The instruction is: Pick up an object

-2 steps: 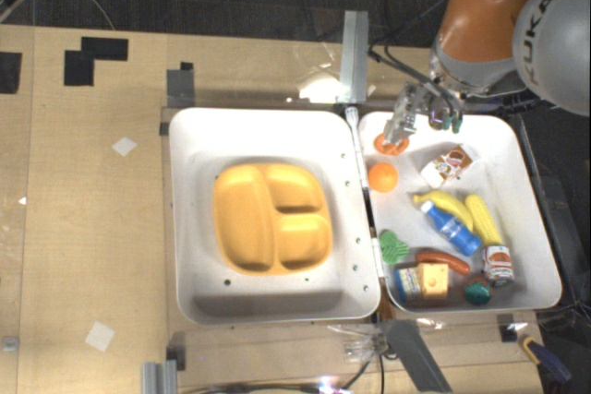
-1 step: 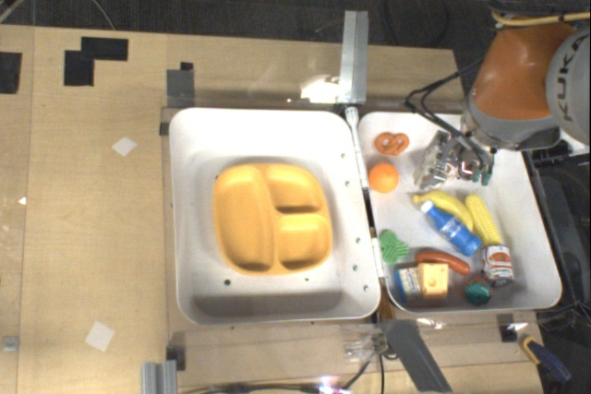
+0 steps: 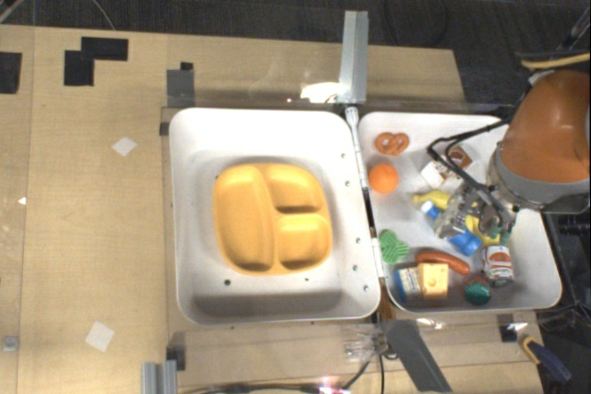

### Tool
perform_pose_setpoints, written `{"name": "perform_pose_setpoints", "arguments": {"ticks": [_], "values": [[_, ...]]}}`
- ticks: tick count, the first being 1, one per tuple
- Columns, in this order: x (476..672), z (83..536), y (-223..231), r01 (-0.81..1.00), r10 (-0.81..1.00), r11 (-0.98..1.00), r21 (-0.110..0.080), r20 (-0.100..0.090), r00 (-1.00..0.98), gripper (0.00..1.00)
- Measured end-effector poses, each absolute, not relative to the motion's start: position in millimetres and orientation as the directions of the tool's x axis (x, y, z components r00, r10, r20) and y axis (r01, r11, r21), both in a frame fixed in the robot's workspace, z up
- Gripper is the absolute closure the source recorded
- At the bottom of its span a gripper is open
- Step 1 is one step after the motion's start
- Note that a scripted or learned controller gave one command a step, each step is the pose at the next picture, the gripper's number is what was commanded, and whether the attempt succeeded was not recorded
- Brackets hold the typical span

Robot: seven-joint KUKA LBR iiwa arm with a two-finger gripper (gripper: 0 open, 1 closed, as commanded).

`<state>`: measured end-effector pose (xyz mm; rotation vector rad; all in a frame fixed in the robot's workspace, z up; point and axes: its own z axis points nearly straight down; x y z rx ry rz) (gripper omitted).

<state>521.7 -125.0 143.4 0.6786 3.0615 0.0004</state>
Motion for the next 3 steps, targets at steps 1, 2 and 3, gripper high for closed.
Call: {"name": "perform_pose_setpoints", "arguments": {"ticks": [1,2,3], "values": [[525.1,155.8,-123.9,0.418,0.418,0.909,0.005,-0.015,-0.908,1.00],[528.0,167.9,-123.7,0.414,0.414,0.910,0.007,-0.024,-0.910,1.00],[530.9,180.0,-123.5,0.411,0.411,0.912,0.010,-0.032,-0.911,1.00]]}}
